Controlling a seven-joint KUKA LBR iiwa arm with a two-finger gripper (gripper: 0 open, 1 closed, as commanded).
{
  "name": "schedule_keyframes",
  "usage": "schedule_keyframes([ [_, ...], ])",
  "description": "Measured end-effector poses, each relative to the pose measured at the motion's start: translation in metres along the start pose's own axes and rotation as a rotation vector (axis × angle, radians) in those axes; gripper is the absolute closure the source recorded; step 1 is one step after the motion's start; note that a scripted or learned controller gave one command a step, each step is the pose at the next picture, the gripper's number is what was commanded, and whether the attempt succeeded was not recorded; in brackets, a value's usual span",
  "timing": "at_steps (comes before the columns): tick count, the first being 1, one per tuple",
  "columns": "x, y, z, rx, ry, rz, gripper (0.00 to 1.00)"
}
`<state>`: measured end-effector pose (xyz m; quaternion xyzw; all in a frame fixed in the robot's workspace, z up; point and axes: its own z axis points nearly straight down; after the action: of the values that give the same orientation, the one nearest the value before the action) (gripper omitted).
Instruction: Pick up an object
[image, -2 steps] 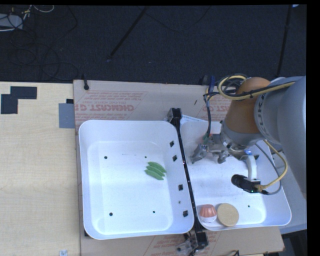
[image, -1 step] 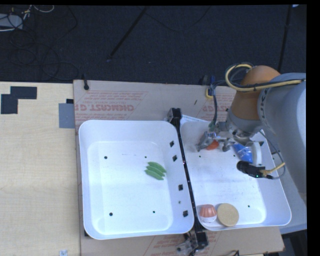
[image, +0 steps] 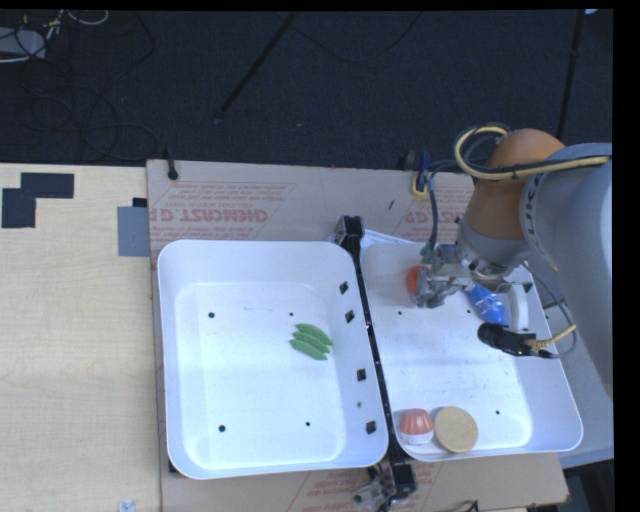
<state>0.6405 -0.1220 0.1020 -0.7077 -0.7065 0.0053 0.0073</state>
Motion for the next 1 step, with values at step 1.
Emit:
schedule_keyframes([
  [1, 0.0465, -0.0414, -0.0900, -0.019, -0.001, -0.005, 1.00],
])
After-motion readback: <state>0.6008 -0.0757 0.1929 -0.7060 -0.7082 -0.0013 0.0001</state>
